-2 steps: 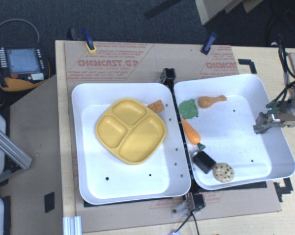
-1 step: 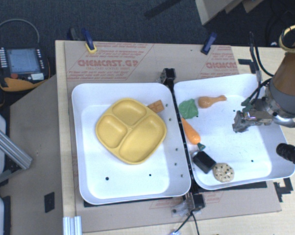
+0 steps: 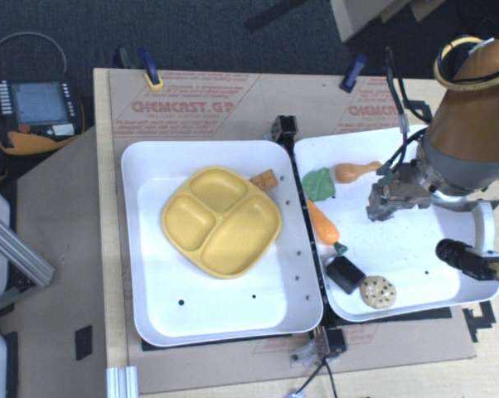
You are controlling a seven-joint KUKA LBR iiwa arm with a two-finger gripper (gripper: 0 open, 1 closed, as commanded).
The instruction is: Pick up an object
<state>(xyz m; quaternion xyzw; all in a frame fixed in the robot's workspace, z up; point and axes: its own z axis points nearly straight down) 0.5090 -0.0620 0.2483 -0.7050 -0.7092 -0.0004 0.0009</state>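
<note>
You are looking at what is probably a robot lab: a big robot arm [image 3: 469, 98] reaches over two white bins [image 3: 150, 222] on a cardboard-covered bench [image 3: 233, 98], with a control pad [image 3: 36, 106] nearby.

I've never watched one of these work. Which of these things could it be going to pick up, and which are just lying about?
Possible picks, near the gripper: carrot, green leaf, tan drumstick-shaped toy, cookie, black block.

Lying about: yellow divided plate, small brown block, handheld control pad.

Divided plate [image 3: 222, 220] lies in the left bin [image 3: 150, 305]; carrot [image 3: 322, 222] and cookie [image 3: 377, 291] (nearer the front) in the right bin [image 3: 415, 293].
</note>
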